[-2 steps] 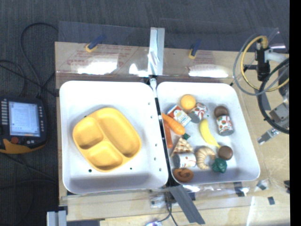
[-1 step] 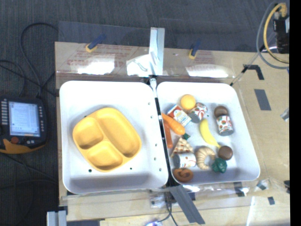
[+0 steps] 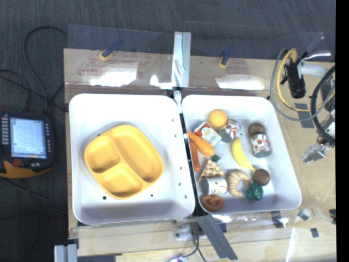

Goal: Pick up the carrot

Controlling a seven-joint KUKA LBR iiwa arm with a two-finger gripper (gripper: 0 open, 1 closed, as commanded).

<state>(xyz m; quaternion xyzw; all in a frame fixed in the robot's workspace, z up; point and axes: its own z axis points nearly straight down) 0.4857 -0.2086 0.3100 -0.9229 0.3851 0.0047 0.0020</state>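
In the right bin [image 3: 283, 162] we find the carrot [image 3: 200, 143] lying against the left wall, close to the divider between the two bins. It rests at a slant, its thick end toward the far left and its tip pointing near and right, just beside a small red-and-white carton [image 3: 208, 134] and just above a pizza-slice toy [image 3: 210, 170]. Around it we count an orange ball [image 3: 217, 117], a banana [image 3: 240, 153], a small can [image 3: 260, 144], a pretzel-shaped pastry [image 3: 237, 181] and a green piece [image 3: 253, 191], all crowded into the same bin. The left bin [image 3: 82, 201] carries a yellow divided tray [image 3: 123, 160], well apart from the carrot.

At the far right edge of the bench we see cables and grey parts of the arm [image 3: 322, 146], outside the bin and well apart from the carrot. We cannot tell the state of the end effector from here.

We judge the task barely begun: the carrot sits untouched among the toys, nothing is lifted, and the whole approach, descent, grasp and lift remain. The tight spot by the wall and the carton looks likely to make the grasp awkward.
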